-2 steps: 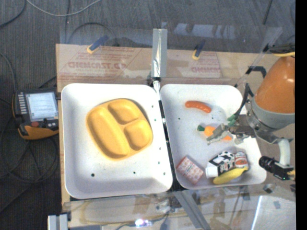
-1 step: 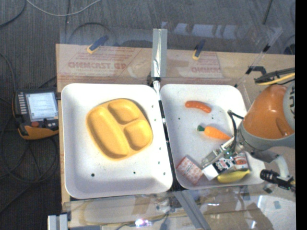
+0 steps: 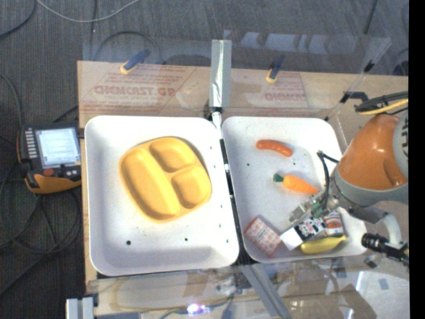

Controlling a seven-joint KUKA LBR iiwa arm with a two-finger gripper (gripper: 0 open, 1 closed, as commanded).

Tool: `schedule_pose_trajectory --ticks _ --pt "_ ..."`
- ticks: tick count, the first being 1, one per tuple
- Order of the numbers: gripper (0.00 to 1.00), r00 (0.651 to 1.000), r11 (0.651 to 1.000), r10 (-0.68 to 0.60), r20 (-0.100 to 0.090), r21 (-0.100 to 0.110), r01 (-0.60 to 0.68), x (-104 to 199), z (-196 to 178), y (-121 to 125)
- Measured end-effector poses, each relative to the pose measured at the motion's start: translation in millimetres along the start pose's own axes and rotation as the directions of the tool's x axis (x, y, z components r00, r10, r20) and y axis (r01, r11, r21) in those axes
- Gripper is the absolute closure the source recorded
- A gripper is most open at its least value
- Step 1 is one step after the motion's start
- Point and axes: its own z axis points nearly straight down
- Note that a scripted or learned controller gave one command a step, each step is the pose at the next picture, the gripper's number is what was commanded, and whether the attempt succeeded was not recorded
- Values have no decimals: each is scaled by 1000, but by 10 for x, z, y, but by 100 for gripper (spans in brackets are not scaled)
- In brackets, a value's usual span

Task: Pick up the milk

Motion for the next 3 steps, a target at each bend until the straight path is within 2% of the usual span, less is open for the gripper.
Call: schedule_pose_trajectory --ticks 1,2,3 --pt "100 962 962 274 1 0 -274 51 63 16" --pt "0 962 962 274 6 -5 -273 43 70 29" --pt "0 949 949 315 -3 -5 -315 -47 73 2"
